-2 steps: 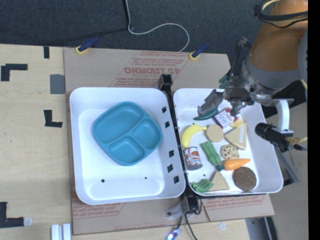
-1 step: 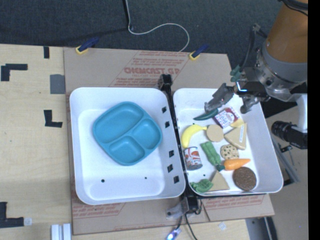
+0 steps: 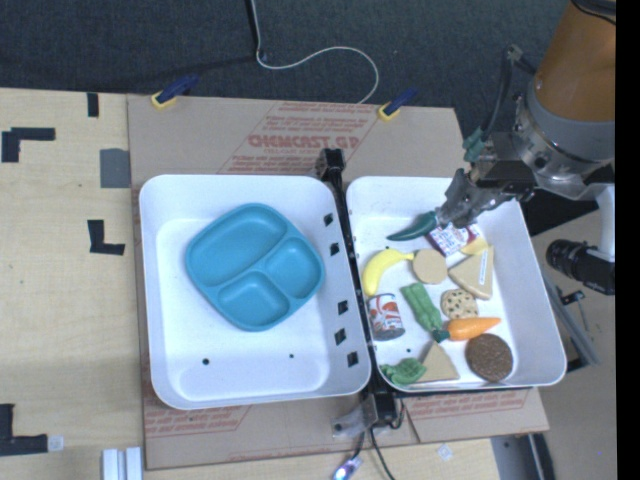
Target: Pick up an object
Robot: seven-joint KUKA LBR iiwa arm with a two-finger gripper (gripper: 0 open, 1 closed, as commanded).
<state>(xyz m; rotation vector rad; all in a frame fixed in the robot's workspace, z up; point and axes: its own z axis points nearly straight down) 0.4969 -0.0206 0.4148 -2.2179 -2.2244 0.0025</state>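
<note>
My jaws [image 3: 452, 211] hang low over the right bin [image 3: 540, 298], toward its twelve o'clock edge, just above a dark green pepper [image 3: 410, 230] and a small red-and-white packet [image 3: 448, 238]; whether they are wide or narrow I cannot tell. The other toy foods lie from the bin's centre toward six o'clock: a banana [image 3: 382, 265], a soup can [image 3: 386, 315], a carrot [image 3: 472, 327] and a brown cookie [image 3: 489, 356]. At nine o'clock, the left bin [image 3: 165, 268] holds a blue divided plate [image 3: 254, 265] (sitting flat).
</note>
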